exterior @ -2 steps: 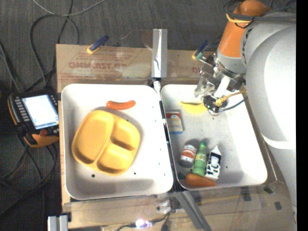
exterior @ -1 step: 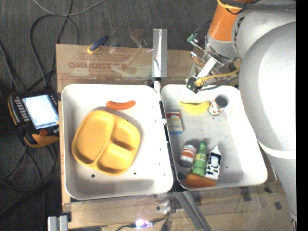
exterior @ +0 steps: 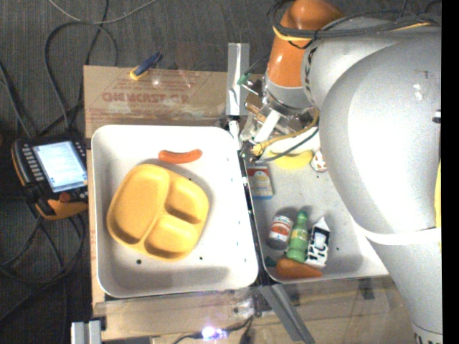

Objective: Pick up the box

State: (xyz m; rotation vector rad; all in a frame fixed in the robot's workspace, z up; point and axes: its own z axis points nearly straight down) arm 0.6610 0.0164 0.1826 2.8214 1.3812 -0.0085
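Observation:
A small box (exterior: 260,180) with a red and white label lies flat in the right bin (exterior: 344,260), close against its left wall. The gripper (exterior: 251,140) hangs at the bin's far left corner, just above and behind the box, under the orange wrist band (exterior: 295,45). Nothing shows in its grasp. The big grey arm covers most of the right bin's right side.
In the right bin's near part stand a small can (exterior: 280,230), a green bottle (exterior: 297,235), a black-and-white carton (exterior: 320,243) and a carrot (exterior: 297,268). A yellow banana (exterior: 294,158) lies beside the gripper. The left bin (exterior: 115,278) holds a yellow divided plate (exterior: 159,211) and an orange sausage (exterior: 180,155).

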